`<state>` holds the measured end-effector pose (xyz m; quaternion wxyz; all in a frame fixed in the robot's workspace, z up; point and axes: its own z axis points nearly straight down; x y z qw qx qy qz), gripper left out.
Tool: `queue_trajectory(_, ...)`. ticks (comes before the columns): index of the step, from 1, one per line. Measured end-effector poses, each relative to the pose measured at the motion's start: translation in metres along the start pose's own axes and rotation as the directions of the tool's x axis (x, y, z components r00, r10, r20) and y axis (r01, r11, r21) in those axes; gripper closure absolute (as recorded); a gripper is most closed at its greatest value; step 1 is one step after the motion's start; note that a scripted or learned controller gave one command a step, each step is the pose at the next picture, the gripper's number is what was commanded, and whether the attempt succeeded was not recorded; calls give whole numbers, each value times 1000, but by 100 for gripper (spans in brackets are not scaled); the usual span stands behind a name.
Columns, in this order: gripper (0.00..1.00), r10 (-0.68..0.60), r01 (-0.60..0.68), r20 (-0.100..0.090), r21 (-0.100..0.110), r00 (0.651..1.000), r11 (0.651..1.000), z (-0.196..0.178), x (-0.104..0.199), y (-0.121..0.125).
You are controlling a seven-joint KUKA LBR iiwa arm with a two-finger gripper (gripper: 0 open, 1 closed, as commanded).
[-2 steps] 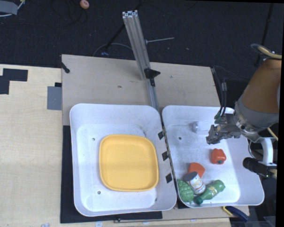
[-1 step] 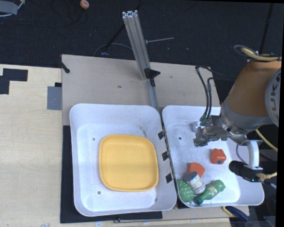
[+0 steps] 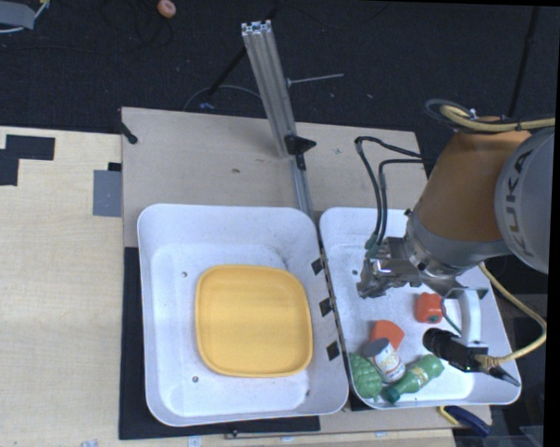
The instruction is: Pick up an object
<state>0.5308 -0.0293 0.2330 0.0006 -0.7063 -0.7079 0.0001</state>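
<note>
One orange piece [image 3: 387,330] partly behind jar [image 3: 386,362]

The grey arm [image 3: 529,196] carries large letters reading KUKA (partly cut off); the jar [image 3: 385,360] label is too blurred to read.

I take the small jar [image 3: 386,361] as my mark. It has a dark lid and a pale printed label, and it lies tilted with the lid toward the upper left. An orange-red piece [image 3: 387,332] touches it just above. A green bottle [image 3: 423,374] lies on its side just right of the jar, dark cap pointing down-left. A green lump [image 3: 365,377] sits against the jar's lower left. A small orange block [image 3: 429,308] rests up and right, apart. The rounded-square yellow plate [image 3: 254,321] lies flat, well to the left.
</note>
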Motion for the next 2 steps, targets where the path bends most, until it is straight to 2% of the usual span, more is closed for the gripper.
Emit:
queue_trajectory(1, 100, -1, 1, 0, 0, 1000, 1000, 11, 54, -6)
queue_trajectory(2, 100, -1, 1, 0, -1, 1000, 1000, -1, 104, -15)
